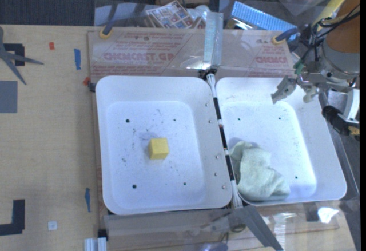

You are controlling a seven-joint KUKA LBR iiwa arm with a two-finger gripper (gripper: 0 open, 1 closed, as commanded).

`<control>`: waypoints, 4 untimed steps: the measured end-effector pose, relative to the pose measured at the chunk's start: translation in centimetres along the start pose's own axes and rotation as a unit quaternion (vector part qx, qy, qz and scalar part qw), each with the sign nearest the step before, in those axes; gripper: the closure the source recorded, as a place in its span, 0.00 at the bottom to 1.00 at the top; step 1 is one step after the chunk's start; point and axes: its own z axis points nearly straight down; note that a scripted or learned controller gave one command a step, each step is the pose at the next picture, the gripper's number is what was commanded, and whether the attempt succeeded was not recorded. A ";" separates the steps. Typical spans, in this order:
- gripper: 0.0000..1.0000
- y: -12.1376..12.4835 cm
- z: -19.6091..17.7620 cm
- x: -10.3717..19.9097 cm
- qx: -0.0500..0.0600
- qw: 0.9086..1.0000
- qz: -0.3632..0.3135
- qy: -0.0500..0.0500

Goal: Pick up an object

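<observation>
Approach step, nothing picked yet. Gripper [293, 88] sits at 2 o'clock over the right bin's [320, 130] far rim; fingers look spread, nothing between them. Cloth [258, 172] lies at 5 o'clock in that bin, against the divider wall. Yellow block [158, 148] sits mid left bin [114, 101], well apart from all walls. Next, probably: move toward 7 o'clock and descend on the cloth. Block has more room around it.

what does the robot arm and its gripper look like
The arm is grey with an orange band above the wrist, and black cables run along it. Its wrist is a cluster of metal parts, ending in a small grey metal gripper with two thin fingers.
</observation>
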 end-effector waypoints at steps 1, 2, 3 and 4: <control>0.00 -4.5 13.5 0.0 -0.001 0.997 0.078 0.000; 1.00 -4.6 12.5 -0.3 -0.002 0.997 0.081 -0.001; 1.00 -4.8 4.4 6.2 0.000 0.941 0.337 0.000; 1.00 -1.8 3.3 8.7 0.001 0.784 0.621 -0.001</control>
